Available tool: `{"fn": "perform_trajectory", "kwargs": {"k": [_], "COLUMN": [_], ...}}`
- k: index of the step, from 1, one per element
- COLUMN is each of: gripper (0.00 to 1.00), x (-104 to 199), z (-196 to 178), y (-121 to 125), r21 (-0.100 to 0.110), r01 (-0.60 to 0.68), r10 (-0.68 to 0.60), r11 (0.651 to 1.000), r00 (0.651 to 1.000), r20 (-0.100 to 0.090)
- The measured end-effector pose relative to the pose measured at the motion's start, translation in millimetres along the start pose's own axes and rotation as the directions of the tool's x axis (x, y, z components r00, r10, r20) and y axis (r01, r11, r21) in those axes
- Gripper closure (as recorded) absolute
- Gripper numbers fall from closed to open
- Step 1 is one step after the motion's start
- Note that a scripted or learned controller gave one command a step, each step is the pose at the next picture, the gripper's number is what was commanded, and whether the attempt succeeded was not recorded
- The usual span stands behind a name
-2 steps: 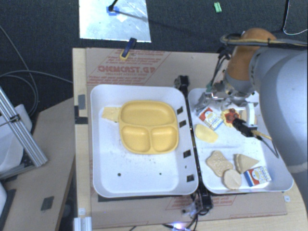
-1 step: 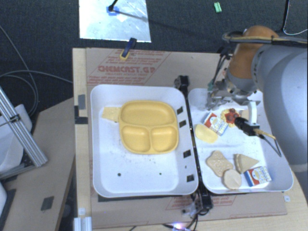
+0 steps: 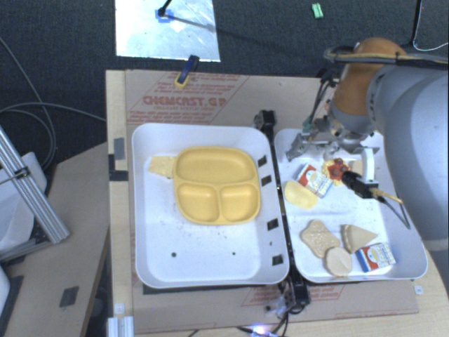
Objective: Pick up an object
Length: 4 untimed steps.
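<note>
Camera view, looking down at a slant on two shallow white bins set side by side on a sheet of cardboard with red print.

The left bin holds a yellow divided tray with three compartments, lying flat near the bin's middle. A pale yellow flat piece lies at the tray's far left corner, touching it or partly under it.

The grey arm reaches in from the view's right, its orange band above the far edge of the right bin. The gripper is low over that bin's far left corner. From this angle it is unclear whether it is spread or closed, and nothing is visibly gripped in it.

The loose objects lie in the right bin:
- A small red, white and blue carton lies just on the near side of the gripper.
- A pale yellow oval piece touches that carton's near side, by the bin's left wall.
- A small red item, too small to identify, is just to the carton's right.
- A tan biscuit-shaped piece lies toward the near edge.
- A round beige piece touches the biscuit-shaped piece.
- A tan wedge lies just beside both of them.
- A second carton, red, white and blue, lies by the near right corner, next to the wedge.

Beyond the bins, a shiny silver sheet lies on the dark floor, with a small blue and yellow object at the cardboard's far edge.
</note>
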State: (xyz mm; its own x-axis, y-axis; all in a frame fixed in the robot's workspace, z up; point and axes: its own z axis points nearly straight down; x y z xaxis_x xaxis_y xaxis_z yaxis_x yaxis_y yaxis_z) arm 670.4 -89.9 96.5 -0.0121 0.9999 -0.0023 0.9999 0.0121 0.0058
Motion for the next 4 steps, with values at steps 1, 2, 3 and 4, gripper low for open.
{"fn": "perform_trajectory", "kwargs": {"k": [1, 2, 3, 4], "gripper": [0.0, 1.0, 0.0, 0.0], "x": [5, 5, 5, 2], "z": [12, 0, 1, 12], "y": [-25, -23, -23, -56], "r21": [0.006, 0.001, 0.001, 0.007], "r01": [-0.012, -0.008, -0.007, -0.011], "r10": [0.012, 0.008, 0.007, 0.011], "r11": [1.0, 1.0, 1.0, 1.0], "r00": [1.0, 1.0, 1.0, 1.0], "r20": [-0.002, -0.001, 0.0, -0.002]}}
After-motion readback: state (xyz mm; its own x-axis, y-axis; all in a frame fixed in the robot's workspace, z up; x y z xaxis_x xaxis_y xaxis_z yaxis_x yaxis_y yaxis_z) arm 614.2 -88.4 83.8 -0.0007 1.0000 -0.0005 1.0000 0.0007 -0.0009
